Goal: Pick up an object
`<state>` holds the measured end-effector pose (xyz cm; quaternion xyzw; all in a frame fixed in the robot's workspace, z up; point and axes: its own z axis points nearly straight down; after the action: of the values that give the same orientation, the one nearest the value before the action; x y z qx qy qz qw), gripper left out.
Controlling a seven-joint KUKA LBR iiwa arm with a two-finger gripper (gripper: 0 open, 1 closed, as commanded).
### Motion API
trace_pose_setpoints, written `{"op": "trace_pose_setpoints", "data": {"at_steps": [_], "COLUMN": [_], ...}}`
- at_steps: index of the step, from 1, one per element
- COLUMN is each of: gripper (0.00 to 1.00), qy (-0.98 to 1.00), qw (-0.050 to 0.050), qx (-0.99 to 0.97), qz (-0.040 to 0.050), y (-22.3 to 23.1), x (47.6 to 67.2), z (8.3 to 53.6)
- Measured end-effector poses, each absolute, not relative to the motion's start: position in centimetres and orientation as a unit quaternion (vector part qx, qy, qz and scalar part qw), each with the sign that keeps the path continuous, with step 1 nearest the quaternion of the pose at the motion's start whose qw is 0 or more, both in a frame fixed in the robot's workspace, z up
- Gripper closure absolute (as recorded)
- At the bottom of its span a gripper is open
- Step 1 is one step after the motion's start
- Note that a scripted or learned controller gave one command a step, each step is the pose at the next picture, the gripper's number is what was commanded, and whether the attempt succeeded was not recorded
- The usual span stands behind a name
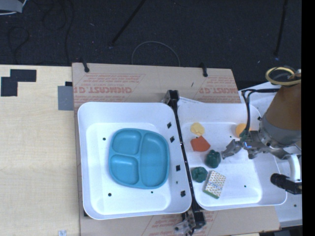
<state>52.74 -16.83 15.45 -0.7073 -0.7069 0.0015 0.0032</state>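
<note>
Green blob (212, 158) in the right bin (256, 193) looks like the nearest pick, just left of the gripper (235, 148). Fingers look spread with nothing between them. I'd centre over it, clear of the orange piece (200, 144) beside it, then drop straight down and close.

Smooth plastic-looking white bins (93, 132) — glossy blue tray (138, 158) — matt cardboard (147, 82) beneath

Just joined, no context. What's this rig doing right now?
The arm reaches into the right bin from the right, its gripper low beside a dark green object with nothing between its fingers. Nearby lie an orange-red piece, a yellow piece, another green object and a patterned box. The left bin holds a blue divided plate.
</note>
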Motion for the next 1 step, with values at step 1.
{"op": "trace_pose_setpoints", "data": {"at_steps": [1], "gripper": [0.00], "qy": [-0.707], "qw": [0.003], "qx": [-0.707], "qz": [0.0017], "y": [-16.77], "x": [52.60], "z": [11.13]}}
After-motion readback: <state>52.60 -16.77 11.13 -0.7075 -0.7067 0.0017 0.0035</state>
